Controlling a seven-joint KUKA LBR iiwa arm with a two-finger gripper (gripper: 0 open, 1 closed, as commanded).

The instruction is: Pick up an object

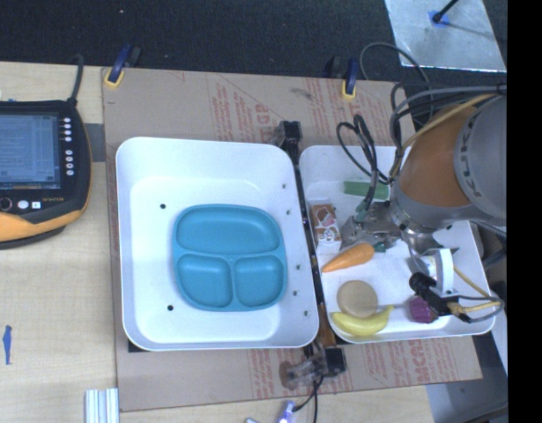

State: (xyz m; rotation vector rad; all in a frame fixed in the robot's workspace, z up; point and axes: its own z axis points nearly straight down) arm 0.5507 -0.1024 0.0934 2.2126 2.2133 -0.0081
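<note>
**Desk:** Two bins, one arm — what step am I looking at?

**Operator:** Approach, as I judge it. My arm hangs over the right bin (pixel 478 247), reaching in from the right, and the gripper (pixel 374 222) sits low among the toys at the bin's middle. Whether it is spread or pinched I cannot tell; the wrist hides it, and I see nothing clearly held.

**Desk:** Which object is nearest?

**Operator:** The carrot (pixel 349 257), lying just below the gripper tip, pointing left. The small printed box (pixel 323 224) is just beside it, against the bin's left wall.

**Desk:** What does the next move call for?

**Operator:** I'd say a short descent squarely over one toy, clear of its neighbours, then a close and a straight lift.

**Desk:** Count it for the caption.

**Operator:** One carrot, one box, one tan round piece (pixel 357 297), one banana (pixel 362 322) touching it, one purple item (pixel 420 309), one green block (pixel 359 188). One blue divided tray (pixel 228 256) in the left bin (pixel 138 236). One teach pendant (pixel 33 170) at the bench's left edge
</note>
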